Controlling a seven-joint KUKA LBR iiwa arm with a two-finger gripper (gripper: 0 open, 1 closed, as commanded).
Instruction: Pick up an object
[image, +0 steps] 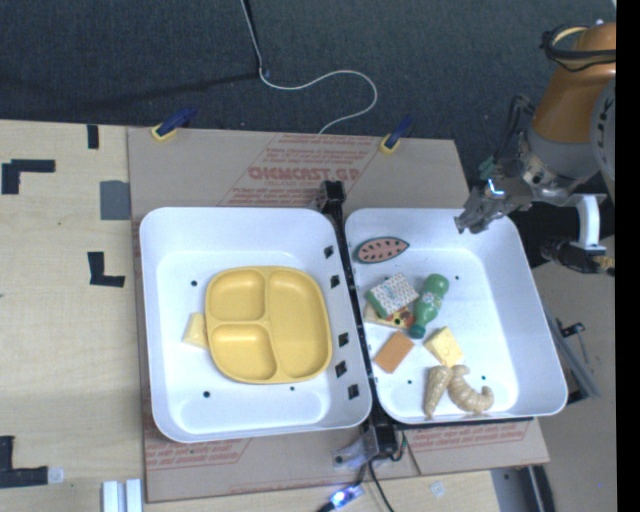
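Observation:
The right bin (500, 300) holds several small toy foods: a watermelon slice (382, 249), a green bottle-shaped piece (429, 301), a checkered block (391, 294), an orange slab (394, 352), a yellow wedge (445, 347) and tan pieces (457, 389). My gripper (474, 219) hangs over the bin's far right rim, above and to the right of the pile, apart from all of it. Nothing shows between its fingers.
The left bin (165, 300) carries a yellow divided plate (268, 323) with a pale yellow piece (195, 329) tucked at its left. A black hinge strip (345, 300) joins the bins. A white cable (320, 80) loops beyond the cardboard base.

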